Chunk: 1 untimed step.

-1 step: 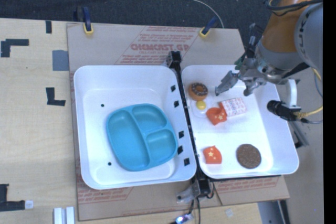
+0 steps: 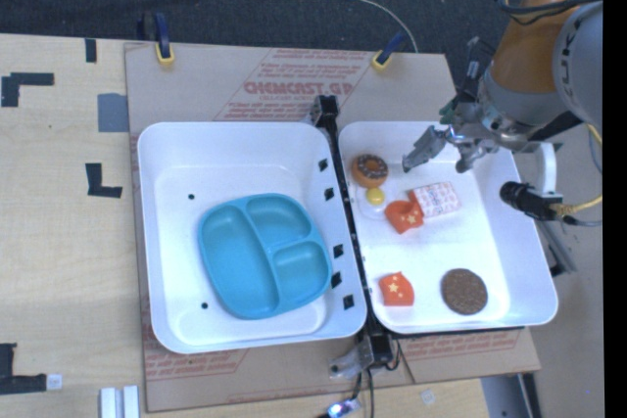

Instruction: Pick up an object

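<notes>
A: Log entry. The gripper (image 2: 446, 149) hangs over the upper part of the right bin (image 2: 519, 255), fingers (image 2: 421, 152) spread apart with nothing between them.

B: Candidate objects?

A: All in the right bin. A white box with red print (image 2: 434, 200) lies just below the gripper, touching an orange block (image 2: 404, 215). A small doughnut (image 2: 370, 169) sits near the divider, with a yellow ball (image 2: 374, 198) just below it. Farther down, a red block (image 2: 396, 290) and a brown cookie (image 2: 463, 291) sit apart from each other. The left bin (image 2: 171, 210) holds a blue divided plate (image 2: 265, 255).

B: So no grasp yet. Risks?

A: My judgement: the box and orange block touch, so closing on one could push or drag the other, or pinch both and drop them. The box lies flat, so fingers may skid off its top. The yellow ball could roll away if nudged.

B: And the bin wall?

A: The gripper is close to the upper rim; a descent there might clip it.
</notes>
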Each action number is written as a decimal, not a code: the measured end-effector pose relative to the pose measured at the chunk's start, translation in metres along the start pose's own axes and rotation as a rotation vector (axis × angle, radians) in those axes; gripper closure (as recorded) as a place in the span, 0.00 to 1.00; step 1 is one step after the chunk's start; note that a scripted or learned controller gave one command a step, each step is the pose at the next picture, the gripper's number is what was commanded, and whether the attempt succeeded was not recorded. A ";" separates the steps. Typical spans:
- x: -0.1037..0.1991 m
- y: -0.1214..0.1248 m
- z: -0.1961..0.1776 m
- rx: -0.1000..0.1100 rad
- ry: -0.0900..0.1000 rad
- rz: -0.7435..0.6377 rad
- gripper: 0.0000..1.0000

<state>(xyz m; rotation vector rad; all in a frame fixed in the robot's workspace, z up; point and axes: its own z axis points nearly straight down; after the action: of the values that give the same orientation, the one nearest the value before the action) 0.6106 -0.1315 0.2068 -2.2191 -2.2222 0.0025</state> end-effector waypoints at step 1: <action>0.009 0.000 0.048 0.004 0.001 -0.001 0.00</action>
<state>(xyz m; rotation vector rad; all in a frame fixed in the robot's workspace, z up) 0.6103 -0.1225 0.1588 -2.2161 -2.2204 0.0066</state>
